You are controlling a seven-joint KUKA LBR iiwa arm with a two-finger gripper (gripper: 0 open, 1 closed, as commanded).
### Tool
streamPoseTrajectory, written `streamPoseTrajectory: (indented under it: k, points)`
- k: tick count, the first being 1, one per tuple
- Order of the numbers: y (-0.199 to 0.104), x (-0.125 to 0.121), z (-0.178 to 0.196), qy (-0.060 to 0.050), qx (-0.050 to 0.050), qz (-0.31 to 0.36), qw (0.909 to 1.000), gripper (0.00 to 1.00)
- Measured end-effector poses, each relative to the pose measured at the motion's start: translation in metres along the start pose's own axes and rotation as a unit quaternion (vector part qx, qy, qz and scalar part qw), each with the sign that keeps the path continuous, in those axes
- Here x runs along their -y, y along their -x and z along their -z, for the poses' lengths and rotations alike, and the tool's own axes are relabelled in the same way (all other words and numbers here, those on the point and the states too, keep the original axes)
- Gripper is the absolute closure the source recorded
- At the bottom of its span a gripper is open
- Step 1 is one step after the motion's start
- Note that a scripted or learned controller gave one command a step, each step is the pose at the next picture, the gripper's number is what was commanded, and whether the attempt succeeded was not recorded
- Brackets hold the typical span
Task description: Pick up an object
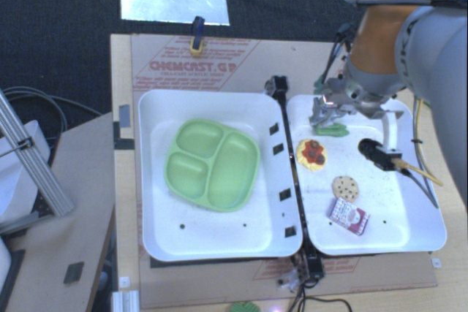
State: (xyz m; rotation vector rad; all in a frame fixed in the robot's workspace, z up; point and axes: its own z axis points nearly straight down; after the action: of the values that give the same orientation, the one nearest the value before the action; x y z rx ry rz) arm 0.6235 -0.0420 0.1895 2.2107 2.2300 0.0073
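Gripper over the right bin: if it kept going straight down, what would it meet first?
Most likely the flat green toy piece lying just under the gripper on the right white bin; depth is uncertain.

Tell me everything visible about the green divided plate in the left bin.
The green divided plate is pale lime, looks like smooth plastic, and has rounded corners. Raised ridges split it into three compartments: two smaller ones on the view's left, one long one on the right. It lies flat, right side up, turned at a slant, near the middle of the left bin. Its compartments hold nothing. It touches only the bin floor.
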Motion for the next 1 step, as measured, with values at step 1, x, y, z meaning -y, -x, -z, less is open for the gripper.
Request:
streamPoseTrajectory:
  k: [1]
  points:
    - [0.0038, -0.0007, -0.0045, -0.001, 0.001, -0.002, 1.0, 0.0]
